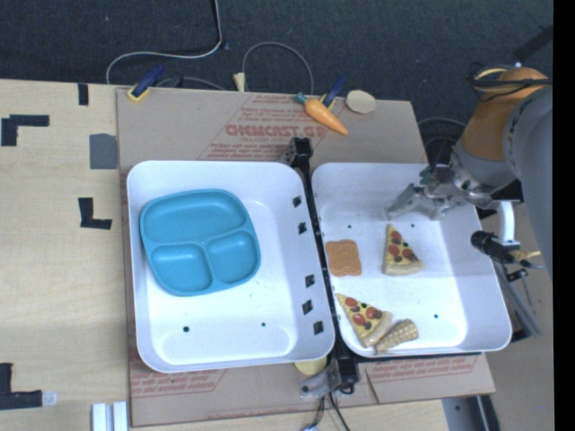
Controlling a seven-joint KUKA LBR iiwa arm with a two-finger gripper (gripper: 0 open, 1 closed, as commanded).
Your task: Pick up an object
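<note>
Pizza slices, two: one [401, 252] mid right bin [467, 285], one [361, 314] at its near-left corner beside a waffle cone [398, 333]. One toast square [343, 258] lies near the left wall. One blue divided plate [199, 241] fills the left bin [162, 330]. Gripper [422, 199] hovers spread, grasping nothing. Cardboard [260, 128] reads "CHICKCAST".

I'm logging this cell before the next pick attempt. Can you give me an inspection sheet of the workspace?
Surface: cardboard sheet under two white bins, left bin and right bin.
Job's things: right bin holds two pizza slices, a cracker and a cone; left bin holds a blue divided plate.
Clutter: carrot and a pale round piece on the cardboard.
End effector: over the right bin's far side, holding nothing seen.
Cables: loops behind the cardboard.
Surroundings: dark carpet.
</note>
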